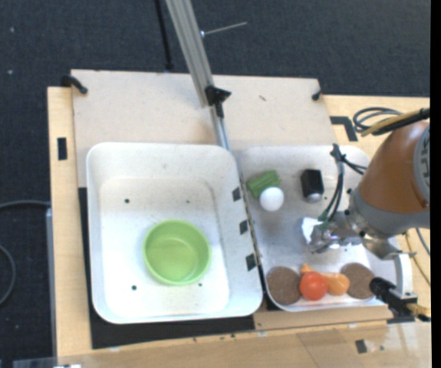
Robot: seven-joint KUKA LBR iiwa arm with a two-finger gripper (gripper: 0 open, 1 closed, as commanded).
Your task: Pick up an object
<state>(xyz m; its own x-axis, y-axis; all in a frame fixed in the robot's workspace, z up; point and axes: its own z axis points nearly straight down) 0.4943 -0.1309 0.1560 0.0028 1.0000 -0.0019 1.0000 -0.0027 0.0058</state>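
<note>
End effector [324, 236] sits low in the right bin [281, 167], over a small pale item [310, 226] near the bin's middle; finger state can't tell, arm blocks it. Candidate objects all in the right bin: white ball [271, 198] touching a green block [263, 181], black block [311, 183] at the back, red ball [313, 286] and orange piece [337, 284] between two brown discs [284, 282] at the front wall. Left bin [113, 167] holds a green bowl [176, 251]. Best bet: centre over one isolated item, come straight down, close fully before lifting. The crowded front row risks nudging neighbours.
</note>
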